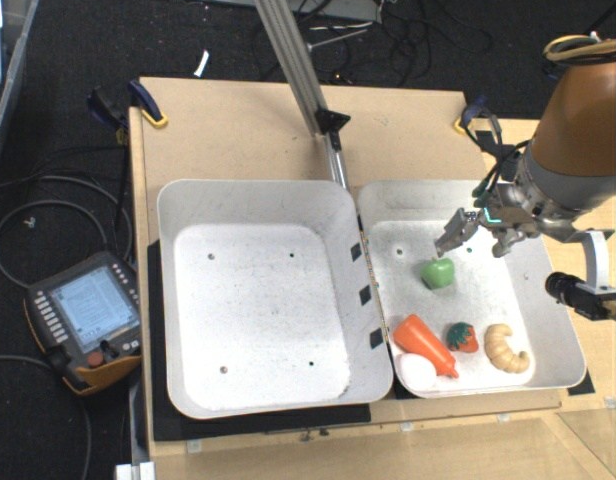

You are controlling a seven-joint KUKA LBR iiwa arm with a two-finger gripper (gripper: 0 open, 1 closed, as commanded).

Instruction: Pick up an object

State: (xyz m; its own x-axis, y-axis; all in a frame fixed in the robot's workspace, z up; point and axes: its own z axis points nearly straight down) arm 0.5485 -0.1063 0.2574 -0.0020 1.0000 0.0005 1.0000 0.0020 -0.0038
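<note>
**Q:** Where is the hand, and how does it stand?

**A:** The hand (480, 234) hangs over the far part of the right bin (558, 313), its two fingers (454, 234) spread apart with nothing between them. The grey arm (578, 128), with its orange band, enters from the right.

**Q:** What lies nearest to it?

**A:** A green apple (439, 273), just below and a little left of the fingertips, apart from them. Nothing lies between the hand and the apple.

**Q:** And farther out?

**A:** Along the near edge of the same bin lie an orange carrot (425, 344), a small red strawberry with a green cap (462, 337) and a pale croissant (507, 348). The carrot's tip rests on a white patch (418, 370) in the near left corner. That makes four food items, one of each kind.

**Q:** How many bins are there?

**A:** Two, white and shallow, side by side. The left bin (188, 208) touches the right one along a shared edge.

**Q:** What carries them?

**A:** A tan tabletop (238, 133). A grey metal pole (293, 53) slants across its far side. The dark floor (58, 58) around it holds black cables (33, 230), and a handheld control pendant with a lit screen (86, 318) lies to the left.
</note>
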